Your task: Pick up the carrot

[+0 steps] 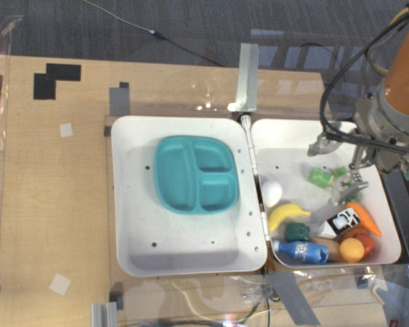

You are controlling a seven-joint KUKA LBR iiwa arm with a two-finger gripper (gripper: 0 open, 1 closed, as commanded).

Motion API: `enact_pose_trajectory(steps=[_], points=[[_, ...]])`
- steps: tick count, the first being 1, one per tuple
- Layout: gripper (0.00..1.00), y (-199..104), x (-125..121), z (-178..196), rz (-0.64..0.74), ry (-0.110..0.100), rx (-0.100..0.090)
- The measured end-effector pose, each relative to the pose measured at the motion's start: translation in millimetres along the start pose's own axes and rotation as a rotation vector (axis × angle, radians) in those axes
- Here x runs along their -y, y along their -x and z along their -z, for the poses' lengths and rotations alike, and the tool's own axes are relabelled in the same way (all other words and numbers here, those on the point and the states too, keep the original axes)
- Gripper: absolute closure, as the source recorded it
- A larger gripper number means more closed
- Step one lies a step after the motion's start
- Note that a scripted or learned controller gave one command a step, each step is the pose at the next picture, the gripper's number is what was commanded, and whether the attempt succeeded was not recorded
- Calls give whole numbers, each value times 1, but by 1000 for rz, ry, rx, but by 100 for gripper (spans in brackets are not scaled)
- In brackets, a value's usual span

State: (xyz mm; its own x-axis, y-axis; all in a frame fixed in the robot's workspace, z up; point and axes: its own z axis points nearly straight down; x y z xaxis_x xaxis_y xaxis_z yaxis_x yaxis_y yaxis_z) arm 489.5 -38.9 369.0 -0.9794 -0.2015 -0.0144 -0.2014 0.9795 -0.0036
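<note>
Nearest to us, along the front wall of the right bin (394, 251), we see a crowded row of small things: a blue bottle (302, 252) lying on its side at the front left, an orange ball (352, 250) towards the front right corner, and a dark green item (298, 231) just behind the bottle, which we cannot name more closely. Just behind that lies a yellow banana (287, 214), and beside it, close to the divider between the bins, a white egg (271, 193). The carrot (366, 218) lies on the right side of this bin, tilted, its thick end near the orange ball and its tip pointing up and left; a black-and-white tag (344, 220) sits against its left flank. The gripper (352, 184) hangs just above the carrot's upper end, close to it, and we cannot tell from this slant how its jaws stand, nor whether they touch the carrot. A pale green object (325, 177) rests a little farther back, left of the gripper. In the left bin (133, 251) we find a teal divided plate (195, 174), lying flat near the middle with its three compartments facing up. Farther still, the grey arm with its orange band (403, 80) reaches in from the right above the back of the right bin
</note>
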Motion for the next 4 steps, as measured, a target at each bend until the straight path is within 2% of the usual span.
enact_pose_trajectory(steps=[4], points=[[0,0,0,0,0,0,0]])
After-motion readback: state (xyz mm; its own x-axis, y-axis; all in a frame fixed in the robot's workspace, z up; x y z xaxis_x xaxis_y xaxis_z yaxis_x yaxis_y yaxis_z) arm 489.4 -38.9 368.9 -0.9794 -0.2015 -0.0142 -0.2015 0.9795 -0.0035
